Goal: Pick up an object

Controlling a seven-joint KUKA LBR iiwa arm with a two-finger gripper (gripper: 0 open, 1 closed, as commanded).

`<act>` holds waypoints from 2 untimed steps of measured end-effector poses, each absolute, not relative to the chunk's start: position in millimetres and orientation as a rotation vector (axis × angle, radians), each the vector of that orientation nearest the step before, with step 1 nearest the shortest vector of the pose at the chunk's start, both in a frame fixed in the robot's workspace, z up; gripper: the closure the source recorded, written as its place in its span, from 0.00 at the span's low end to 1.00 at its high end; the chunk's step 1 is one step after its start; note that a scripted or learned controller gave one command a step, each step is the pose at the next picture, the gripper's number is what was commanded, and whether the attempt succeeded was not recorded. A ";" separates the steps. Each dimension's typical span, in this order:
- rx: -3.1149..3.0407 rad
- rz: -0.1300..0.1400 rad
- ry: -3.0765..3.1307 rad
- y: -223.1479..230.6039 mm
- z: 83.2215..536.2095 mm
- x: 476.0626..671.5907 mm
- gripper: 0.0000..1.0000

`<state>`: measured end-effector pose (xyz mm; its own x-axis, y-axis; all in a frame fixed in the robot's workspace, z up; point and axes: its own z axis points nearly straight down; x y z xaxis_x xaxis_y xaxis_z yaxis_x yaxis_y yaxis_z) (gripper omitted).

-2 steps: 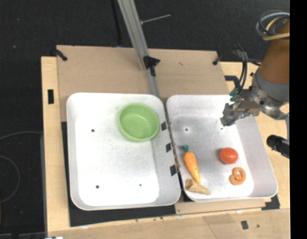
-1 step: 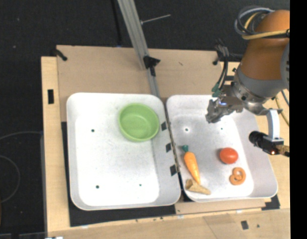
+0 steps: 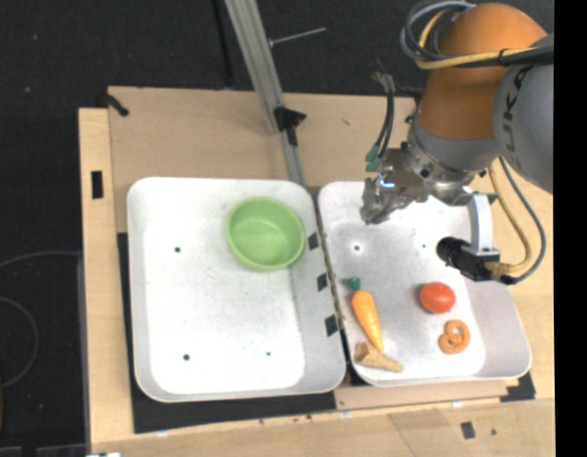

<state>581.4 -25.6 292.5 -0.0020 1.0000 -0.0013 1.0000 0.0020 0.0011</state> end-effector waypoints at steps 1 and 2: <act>2.214 0.002 2.224 19.3 288.8 589.6 1.00; 2.215 -0.002 2.226 57.1 271.1 601.2 1.00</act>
